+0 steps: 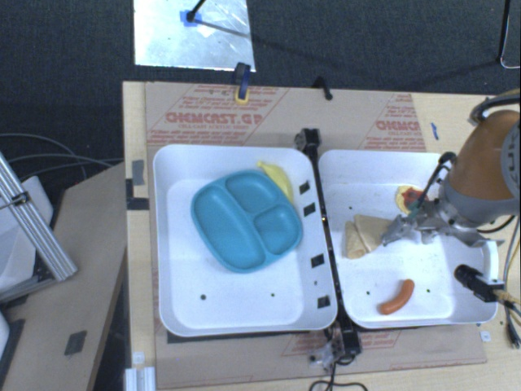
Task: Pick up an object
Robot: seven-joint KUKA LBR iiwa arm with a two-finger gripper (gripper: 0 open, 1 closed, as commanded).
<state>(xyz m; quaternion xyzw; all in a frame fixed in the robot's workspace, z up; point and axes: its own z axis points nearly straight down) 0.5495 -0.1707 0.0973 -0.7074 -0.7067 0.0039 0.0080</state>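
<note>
In the right bin (366, 182) lie a tan wedge of bread (362, 235), an orange-red sausage (396, 296) near the front, and a small red and yellow item (406, 195) toward the back. My gripper (399, 230) is low in this bin, right at the wedge's right edge, just in front of the small red and yellow item. I see nothing lifted off the bin floor. The orange-banded wrist (488, 169) rises behind the gripper at the right.
The left bin (175, 243) holds a blue divided plate (244, 218) with a yellow banana-like piece (277, 177) at its far edge. A black-clipped divider (317, 218) runs between the bins. Bare floor lies around the sausage.
</note>
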